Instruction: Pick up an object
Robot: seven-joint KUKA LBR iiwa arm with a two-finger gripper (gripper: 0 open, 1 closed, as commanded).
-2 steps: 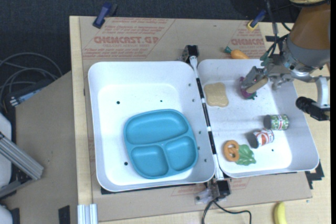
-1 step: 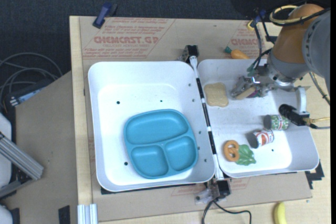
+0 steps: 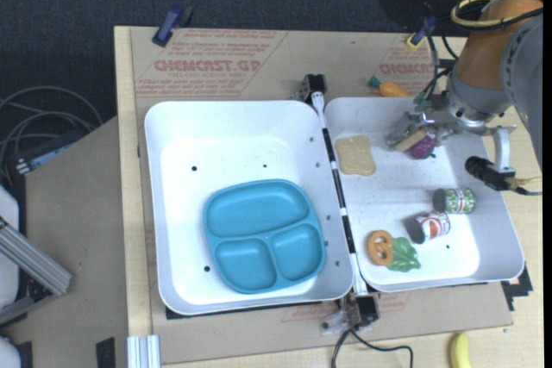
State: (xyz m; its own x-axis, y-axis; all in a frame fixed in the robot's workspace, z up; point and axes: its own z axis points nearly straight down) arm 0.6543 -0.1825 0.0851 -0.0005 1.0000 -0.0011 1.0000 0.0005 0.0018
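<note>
Gripper [image 3: 414, 136]: we saw it low over the far end of the right bin [image 3: 483, 267].
Purple object [image 3: 423, 146]: at the fingertips, just on the near side — touching or not, we could not tell.
Fingers: we could not tell whether they were spread or closed.
Other candidates: flat tan piece [image 3: 354, 156] lay to its left — cans nearer.

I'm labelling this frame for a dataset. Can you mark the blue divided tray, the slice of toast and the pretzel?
blue divided tray [image 3: 259, 207]: camera view, on its large upper compartment.
slice of toast [image 3: 354, 156]: camera view, on its middle.
pretzel [image 3: 379, 246]: camera view, on its looped body.
</note>
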